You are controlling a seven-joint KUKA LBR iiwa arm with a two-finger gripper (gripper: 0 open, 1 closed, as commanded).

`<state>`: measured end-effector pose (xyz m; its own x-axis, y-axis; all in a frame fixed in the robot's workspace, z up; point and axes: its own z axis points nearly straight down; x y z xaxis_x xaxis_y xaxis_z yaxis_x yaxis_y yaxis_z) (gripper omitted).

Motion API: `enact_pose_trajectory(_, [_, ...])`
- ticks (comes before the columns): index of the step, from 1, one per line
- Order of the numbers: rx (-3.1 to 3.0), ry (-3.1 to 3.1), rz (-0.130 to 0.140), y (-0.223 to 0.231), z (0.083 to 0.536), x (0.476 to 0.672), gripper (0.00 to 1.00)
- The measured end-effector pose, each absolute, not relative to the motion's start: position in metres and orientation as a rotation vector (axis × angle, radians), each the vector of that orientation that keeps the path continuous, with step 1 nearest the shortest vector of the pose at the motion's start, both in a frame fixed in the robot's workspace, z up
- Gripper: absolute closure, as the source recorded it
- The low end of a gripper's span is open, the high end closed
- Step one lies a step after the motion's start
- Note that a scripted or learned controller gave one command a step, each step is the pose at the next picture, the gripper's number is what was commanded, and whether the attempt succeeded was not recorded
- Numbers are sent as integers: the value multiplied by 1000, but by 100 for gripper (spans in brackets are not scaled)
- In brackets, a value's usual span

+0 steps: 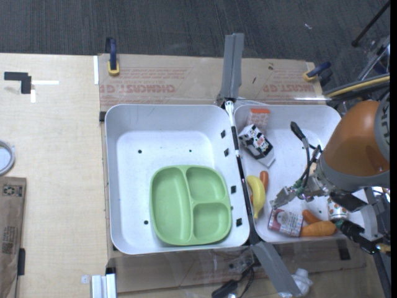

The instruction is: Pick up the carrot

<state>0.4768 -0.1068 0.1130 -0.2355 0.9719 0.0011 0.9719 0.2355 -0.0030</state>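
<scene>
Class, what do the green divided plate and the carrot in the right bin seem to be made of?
Green divided plate: probably moulded plastic, from its even colour and soft sheen. Carrot: likely a plastic toy, smooth and uniformly orange, though the view cannot settle it.

Arm [363,148] cut off by the right edge, its orange band and grey wrist covering the right bin's [282,112] far right side. Gripper [285,196] too small and cluttered with cables to tell whether open or closed. Carrot [317,229] partly covered at its right end by the wrist; red-and-white packet [285,222] label too small to read; brown bag [11,228] cropped at left edge.
</scene>
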Motion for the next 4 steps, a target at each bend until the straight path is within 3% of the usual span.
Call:
enact_pose_trajectory(1, [-1893,-2509,2,-95,230,488,0])
enact_pose_trajectory(2, [-1714,-2631,2,-106,91,478,0])
enact_pose_trajectory(3, [-1549,-2734,3,-33,283,515,0])
enact_pose_trajectory(4, [-1497,-2760,3,-23,216,483,0])
